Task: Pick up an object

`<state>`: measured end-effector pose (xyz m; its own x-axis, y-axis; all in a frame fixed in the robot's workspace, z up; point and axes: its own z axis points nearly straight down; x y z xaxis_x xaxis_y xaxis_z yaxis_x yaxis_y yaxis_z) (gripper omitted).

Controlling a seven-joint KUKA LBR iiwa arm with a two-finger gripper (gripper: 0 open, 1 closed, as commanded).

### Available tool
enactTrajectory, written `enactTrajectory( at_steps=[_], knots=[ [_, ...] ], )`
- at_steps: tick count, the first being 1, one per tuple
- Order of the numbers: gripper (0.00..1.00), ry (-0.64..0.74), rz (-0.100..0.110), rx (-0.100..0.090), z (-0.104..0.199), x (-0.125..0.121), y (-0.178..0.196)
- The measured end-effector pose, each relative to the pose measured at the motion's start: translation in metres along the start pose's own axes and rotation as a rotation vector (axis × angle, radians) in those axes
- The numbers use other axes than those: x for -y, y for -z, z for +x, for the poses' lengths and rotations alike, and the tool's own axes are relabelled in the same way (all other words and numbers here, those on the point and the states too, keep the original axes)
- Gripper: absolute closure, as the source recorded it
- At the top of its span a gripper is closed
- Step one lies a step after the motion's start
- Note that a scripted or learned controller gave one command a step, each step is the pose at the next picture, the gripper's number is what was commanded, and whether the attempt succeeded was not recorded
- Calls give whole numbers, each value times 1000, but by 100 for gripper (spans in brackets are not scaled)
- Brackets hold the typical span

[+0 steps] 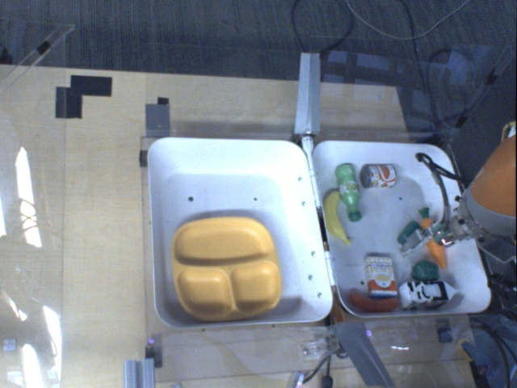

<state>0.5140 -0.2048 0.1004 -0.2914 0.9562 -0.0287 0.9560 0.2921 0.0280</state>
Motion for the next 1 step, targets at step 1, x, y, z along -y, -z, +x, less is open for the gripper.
enactTrajectory(
  at_steps=[1],
  knots=[
    [100,8,-14,0,2,-8,14]
  ],
)
